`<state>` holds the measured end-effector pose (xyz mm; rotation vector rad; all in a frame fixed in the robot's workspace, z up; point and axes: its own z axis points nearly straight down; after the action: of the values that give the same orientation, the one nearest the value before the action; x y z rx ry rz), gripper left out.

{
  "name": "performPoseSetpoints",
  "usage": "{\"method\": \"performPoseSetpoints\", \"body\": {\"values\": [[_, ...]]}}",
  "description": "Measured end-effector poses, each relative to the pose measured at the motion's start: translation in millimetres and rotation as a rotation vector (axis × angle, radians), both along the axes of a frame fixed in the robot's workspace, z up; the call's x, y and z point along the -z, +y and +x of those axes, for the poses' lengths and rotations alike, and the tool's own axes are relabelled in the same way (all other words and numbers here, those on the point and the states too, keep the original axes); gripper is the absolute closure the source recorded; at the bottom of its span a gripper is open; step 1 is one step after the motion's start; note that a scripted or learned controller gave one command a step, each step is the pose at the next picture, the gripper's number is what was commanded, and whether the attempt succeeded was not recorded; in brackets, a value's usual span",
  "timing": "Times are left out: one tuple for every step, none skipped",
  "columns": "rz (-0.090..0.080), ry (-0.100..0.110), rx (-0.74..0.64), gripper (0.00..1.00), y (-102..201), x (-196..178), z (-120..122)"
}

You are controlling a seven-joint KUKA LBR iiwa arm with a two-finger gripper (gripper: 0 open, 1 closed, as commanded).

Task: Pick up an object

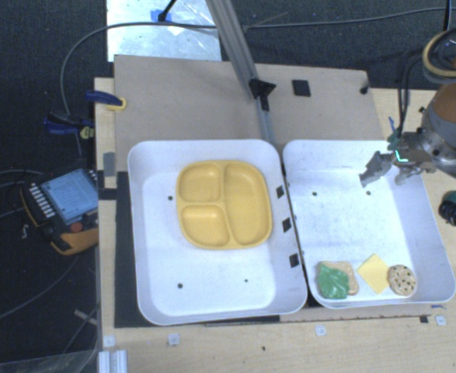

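Dark carpet surrounds a cardboard-topped bench (181,99) bearing two white bins. Near the right bin's (426,208) upper edge hovers the gripper (384,171), fingers spread, holding nothing; toy foods (365,278) lie along its front wall.

floor: dark carpet (26,45) | bench: tan board (181,92) | cables (80,45) trailing at left

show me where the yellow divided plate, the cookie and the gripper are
yellow divided plate (224,205), camera view, on the ridge between its compartments
cookie (402,280), camera view, on the middle of its round top
gripper (380,169), camera view, between its fingertips, above the right bin
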<state>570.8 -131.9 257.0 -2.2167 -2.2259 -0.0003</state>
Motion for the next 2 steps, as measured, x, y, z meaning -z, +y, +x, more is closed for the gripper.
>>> {"method": "performPoseSetpoints", "body": {"values": [[0.000,-0.002,0.000,0.00,0.0,-0.8,0.4],[0.000,0.002,0.002,0.00,5.6,42.7,-2.3]]}}
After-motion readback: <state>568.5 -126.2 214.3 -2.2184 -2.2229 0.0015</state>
